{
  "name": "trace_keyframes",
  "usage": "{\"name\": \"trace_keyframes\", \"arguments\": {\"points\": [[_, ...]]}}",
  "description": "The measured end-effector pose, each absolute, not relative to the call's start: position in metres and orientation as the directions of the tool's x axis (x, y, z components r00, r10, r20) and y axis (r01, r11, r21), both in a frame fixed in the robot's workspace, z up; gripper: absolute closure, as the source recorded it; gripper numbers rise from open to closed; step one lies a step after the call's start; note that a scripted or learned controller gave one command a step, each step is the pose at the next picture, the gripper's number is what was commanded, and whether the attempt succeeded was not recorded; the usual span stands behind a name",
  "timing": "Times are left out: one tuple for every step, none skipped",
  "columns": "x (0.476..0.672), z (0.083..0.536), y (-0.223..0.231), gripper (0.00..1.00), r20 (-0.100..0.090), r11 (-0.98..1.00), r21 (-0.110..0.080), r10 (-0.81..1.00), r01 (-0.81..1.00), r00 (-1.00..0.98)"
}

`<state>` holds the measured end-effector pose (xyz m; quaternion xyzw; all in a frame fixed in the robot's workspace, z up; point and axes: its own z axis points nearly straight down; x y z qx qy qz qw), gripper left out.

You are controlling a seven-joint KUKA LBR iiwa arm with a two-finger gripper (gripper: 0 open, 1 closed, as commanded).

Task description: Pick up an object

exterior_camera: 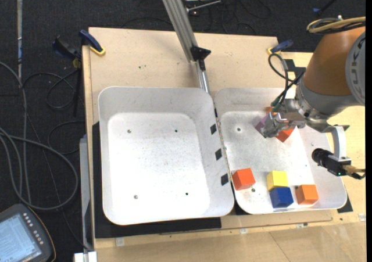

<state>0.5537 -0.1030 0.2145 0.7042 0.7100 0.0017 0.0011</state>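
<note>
Two white bins share the bench; the right bin (250, 115) holds five blocks. Three are orange: one (243, 178) by its left wall, one (306, 194) at its front right, one (285, 135) under the gripper (273, 127). One yellow block (278, 179) touches one blue block (281, 197). Gripper opening: cannot tell. Left of that bin lies the left bin (157, 150); dark carpet surrounds the bench.
</note>
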Motion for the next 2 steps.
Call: {"name": "trace_keyframes", "arguments": {"points": [[0.583, 0.222, -0.046, 1.00, 0.001, 0.009, 0.004, 1.000, 1.000, -0.009], [0.615, 0.216, -0.001, 1.00, 0.001, 0.008, 0.003, 1.000, 1.000, -0.008]]}}
